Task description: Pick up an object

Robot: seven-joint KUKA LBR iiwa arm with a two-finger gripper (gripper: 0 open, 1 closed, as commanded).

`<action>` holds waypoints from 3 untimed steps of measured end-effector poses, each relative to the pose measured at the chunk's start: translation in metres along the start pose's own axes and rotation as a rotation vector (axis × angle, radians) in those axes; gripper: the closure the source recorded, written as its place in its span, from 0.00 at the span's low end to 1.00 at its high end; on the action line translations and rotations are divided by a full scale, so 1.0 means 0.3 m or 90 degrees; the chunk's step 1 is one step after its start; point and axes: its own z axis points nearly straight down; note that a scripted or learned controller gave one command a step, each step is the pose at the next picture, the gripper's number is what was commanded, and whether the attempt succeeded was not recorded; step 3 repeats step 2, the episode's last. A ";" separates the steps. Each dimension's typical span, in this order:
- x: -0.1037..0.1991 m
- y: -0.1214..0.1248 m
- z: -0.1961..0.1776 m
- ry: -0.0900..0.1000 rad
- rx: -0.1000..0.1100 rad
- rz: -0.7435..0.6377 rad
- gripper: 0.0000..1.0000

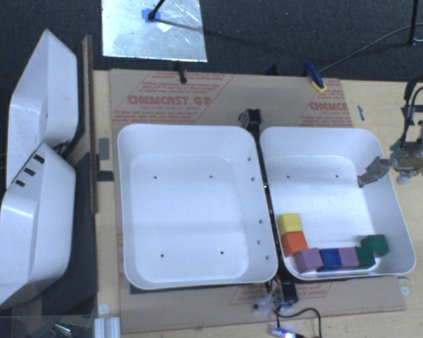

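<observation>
1. The arm (419, 143) is cut off by the right edge, so most of it is left out of view
2. The gripper (373, 172) is seen as a small grey shape over the right bin's (317, 150) right rim; whether its fingers are apart or together cannot be told
3. The green block (373, 247) is partly covered by the purple block (348, 257) in front of it, and its lower part is hidden
4. The blue block (330, 258) and the purple blocks are cut along their lower sides by the bin's near wall
5. The print on the cardboard sheet (170, 90) is too blurred to be read in full
6. The white covers (35, 182) at the left are cut off by the left edge
</observation>
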 end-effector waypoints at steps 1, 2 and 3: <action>-0.013 0.240 -0.097 -0.001 -0.002 -0.001 0.00; 0.272 0.145 -0.109 0.001 0.000 -0.004 0.00; 0.272 0.145 -0.109 0.001 0.000 -0.004 0.00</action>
